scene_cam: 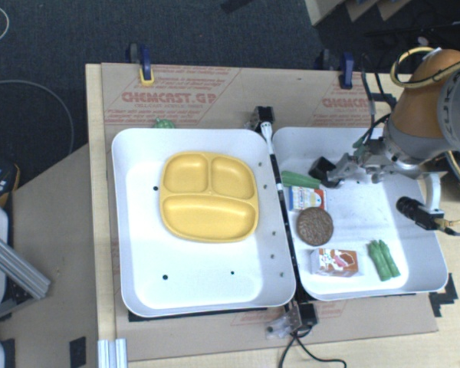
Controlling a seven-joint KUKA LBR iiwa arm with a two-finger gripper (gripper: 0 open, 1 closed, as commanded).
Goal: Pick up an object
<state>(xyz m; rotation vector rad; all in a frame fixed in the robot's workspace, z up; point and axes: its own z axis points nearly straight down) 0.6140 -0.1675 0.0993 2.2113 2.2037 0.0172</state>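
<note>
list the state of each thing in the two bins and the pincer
yellow divided plate: upright in the left bin, its compartments bare
brown round patty: flat in the right bin
green bean pods: lying loose near the right bin's front corner
red-and-white packet: lying flat
small carton: on its side
pincer: low over the right bin, fingers unclear

floor: dk carpet | bench: cardboard sheet | blue clamps
</note>
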